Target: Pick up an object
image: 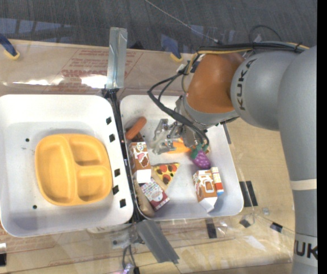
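The end effector [164,135] hangs low inside the right bin [232,181], over the upper part of its pile of toy food; how it is set cannot be told. Beside it lie a sausage [135,128], a purple grape bunch [201,158], a pizza slice [166,173] and small cartons [207,185]. The left bin [15,113] holds a yellow divided tray [72,168].

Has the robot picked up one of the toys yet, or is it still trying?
Done: the gripper is down inside the right bin, above the toys near the hot dog and grapes. In hand: I can't see any toy caught in it. Left: grab one and lift it out. The yellow tray sits in the left bin.
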{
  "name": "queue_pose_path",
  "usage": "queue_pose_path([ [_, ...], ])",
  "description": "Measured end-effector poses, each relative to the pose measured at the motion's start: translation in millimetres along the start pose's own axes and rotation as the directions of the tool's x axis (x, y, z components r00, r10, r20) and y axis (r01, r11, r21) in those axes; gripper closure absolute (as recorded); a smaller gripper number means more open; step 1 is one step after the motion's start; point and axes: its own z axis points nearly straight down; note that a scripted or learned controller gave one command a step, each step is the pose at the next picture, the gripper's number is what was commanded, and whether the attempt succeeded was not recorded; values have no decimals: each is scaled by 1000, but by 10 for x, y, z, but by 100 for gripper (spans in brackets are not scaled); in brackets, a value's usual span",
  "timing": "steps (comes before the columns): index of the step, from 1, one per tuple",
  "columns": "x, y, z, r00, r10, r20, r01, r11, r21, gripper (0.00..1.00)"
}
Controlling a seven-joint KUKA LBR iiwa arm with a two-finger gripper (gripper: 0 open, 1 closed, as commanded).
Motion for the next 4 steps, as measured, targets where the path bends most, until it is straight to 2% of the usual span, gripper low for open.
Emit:
queue_pose_path([
  [1,-261,-88,-1289,977,-214,4,214,977,4,100],
  [2,-236,-882,-1339,898,-439,-2,439,898,1,100],
  [3,-507,-371,-344,909,-417,-10,417,909,-10,100],
  [4,-526,-391,-392,910,-415,-4,415,910,-3,0],
])
